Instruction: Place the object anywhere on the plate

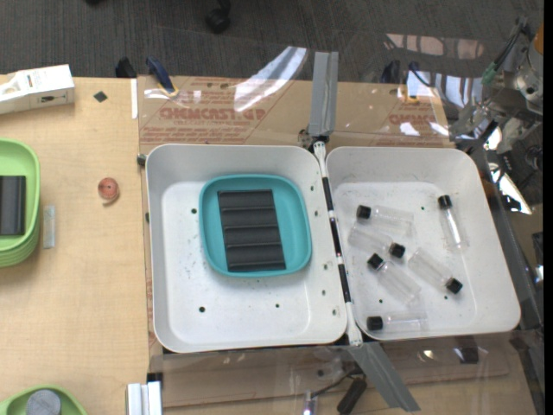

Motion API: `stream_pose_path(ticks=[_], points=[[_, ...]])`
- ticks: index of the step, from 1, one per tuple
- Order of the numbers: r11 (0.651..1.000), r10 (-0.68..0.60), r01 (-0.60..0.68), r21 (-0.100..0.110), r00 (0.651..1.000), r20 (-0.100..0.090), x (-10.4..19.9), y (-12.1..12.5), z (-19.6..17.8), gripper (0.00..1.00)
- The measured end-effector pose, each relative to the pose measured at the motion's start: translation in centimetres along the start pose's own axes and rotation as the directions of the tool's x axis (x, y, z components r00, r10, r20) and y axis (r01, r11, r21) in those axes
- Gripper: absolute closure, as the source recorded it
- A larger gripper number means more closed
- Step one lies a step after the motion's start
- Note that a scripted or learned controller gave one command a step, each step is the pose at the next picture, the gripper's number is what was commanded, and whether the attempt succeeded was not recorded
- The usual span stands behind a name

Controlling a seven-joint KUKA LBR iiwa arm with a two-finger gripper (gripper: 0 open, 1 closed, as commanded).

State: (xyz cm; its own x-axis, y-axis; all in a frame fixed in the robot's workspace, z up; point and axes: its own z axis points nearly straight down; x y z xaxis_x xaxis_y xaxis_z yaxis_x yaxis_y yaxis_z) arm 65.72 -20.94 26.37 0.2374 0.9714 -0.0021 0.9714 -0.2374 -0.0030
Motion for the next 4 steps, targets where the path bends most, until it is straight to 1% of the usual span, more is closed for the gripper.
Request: stream_pose_path(ticks=[1, 2, 4], points=[[0.998, 0.062, -0.062, -0.001, 0.998, -0.001, -0.26, 0.26, 0.44, 0.0], [0.995, 0.096, -0.096, 0.001, 0.995, 0.0, -0.3, 0.27, 1.38, 0.0], [0.986, 0.164, -0.164, 0.001, 0.986, -0.001, 0.52, 0.01, 1.12, 0.0]])
